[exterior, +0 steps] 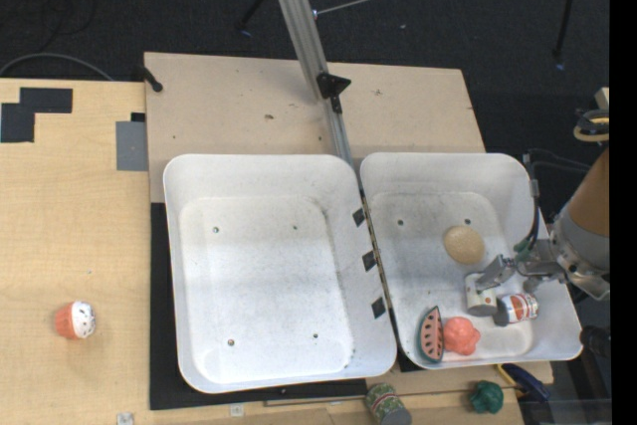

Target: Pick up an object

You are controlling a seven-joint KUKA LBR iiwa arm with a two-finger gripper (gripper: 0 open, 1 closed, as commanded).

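Spanning the counter were two white bins; the right bin held every candidate. Free room lay in its far-left half; the right wall stood close. The tan ball, mid-bin, looked light, firm and prone to rolling: grip across its middle. The pink lump and watermelon slice lay at the near rim. The gripper hung over a small can; whether its jaws were spread could not be told.
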